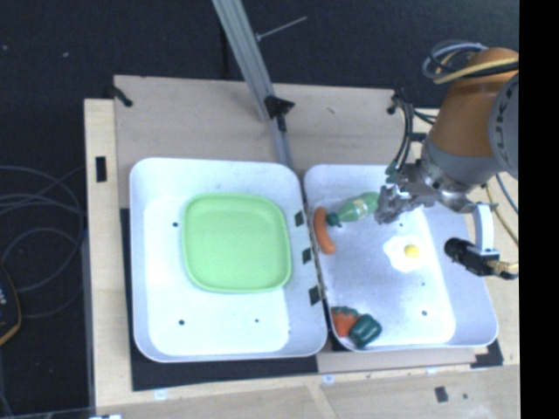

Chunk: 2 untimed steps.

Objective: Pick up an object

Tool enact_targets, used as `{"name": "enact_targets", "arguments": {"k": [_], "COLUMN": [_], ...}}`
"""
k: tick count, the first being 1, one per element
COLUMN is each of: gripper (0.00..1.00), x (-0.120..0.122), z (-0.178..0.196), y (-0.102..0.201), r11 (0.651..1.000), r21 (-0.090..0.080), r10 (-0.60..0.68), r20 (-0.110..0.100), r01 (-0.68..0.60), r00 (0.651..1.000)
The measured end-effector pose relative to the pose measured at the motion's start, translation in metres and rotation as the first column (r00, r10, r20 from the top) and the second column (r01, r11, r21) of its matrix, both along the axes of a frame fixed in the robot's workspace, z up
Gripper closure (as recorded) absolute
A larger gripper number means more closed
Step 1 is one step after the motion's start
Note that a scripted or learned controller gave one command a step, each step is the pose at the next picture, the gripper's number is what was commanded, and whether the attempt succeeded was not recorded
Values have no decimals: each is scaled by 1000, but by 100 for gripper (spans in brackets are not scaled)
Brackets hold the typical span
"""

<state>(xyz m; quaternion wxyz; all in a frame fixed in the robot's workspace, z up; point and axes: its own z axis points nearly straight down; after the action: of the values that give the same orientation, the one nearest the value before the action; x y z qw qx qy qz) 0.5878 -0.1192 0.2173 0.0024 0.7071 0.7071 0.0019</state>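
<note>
A: Where's the bottle?
B: Right bin, upper left, lying flat, long axis nearly left-right, far end tipped slightly up toward the gripper.
A: Gripped?
B: Can't tell; the gripper sits at that end.
A: Neighbours?
B: 1 sausage, 1 egg.

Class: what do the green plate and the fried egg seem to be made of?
Plate: probably plastic, with a matt, even pale-green surface and rounded moulded corners. Egg: likely a plastic or rubber toy, flat white with a solid yellow yolk; which one is unclear.
</note>
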Motion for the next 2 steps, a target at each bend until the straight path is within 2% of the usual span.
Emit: {"name": "enact_targets", "arguments": {"k": [1,2], "gripper": [100,100], "x": [5,12], "z": [58,42], "y": [-8,43], "r11": [1000,1000], "r21": [0,1], "r10": [-1,3], "r20": [0,-6], "r01": [1,-3], "r00": [1000,1000]}}
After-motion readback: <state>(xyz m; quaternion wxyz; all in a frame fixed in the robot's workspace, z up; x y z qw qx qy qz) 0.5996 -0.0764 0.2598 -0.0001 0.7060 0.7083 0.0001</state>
